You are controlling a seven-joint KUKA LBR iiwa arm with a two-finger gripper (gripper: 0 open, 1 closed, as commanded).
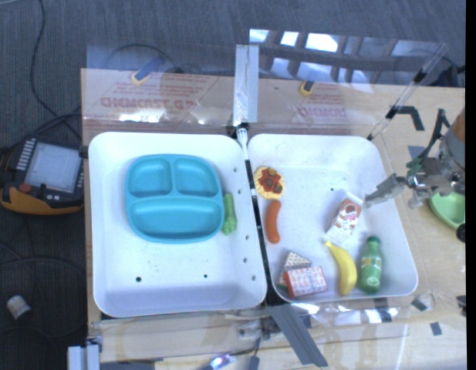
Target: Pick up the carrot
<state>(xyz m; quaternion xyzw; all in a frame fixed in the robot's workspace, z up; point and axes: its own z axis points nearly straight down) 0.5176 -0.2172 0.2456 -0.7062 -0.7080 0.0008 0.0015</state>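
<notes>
carrot [273, 221] fully visible, gripper [380, 192] blurred.

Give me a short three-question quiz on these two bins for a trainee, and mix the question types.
1. True or false: the carrot lies in the left bin.
2. Which thing lies right beside the banana? A. green bottle B. spoon C. cup
3. Fill in: the blue plate sits in the ___ bin.
Key: 1 false, it lies in the right bin; 2 A; 3 left.
</notes>
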